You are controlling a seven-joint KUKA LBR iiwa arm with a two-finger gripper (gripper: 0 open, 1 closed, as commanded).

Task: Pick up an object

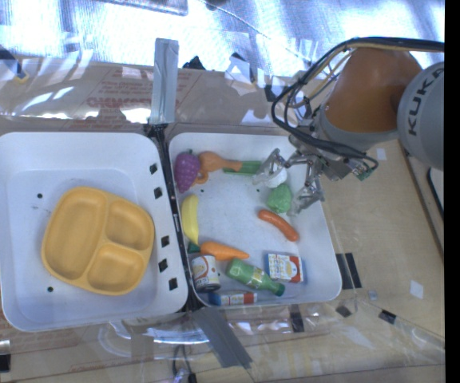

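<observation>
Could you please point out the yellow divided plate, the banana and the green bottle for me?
yellow divided plate (62, 234): camera view, left compartment's floor.
banana (190, 218): camera view, middle of the fruit.
green bottle (251, 275): camera view, middle of its body.

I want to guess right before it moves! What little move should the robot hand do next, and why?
Probably a short drop straight down, then a squeeze. The gripper hangs over the green toy in the right bin, its fingers spread on either side, and nothing sits between them yet. The hot dog lies close by, so the drop should be careful.
</observation>
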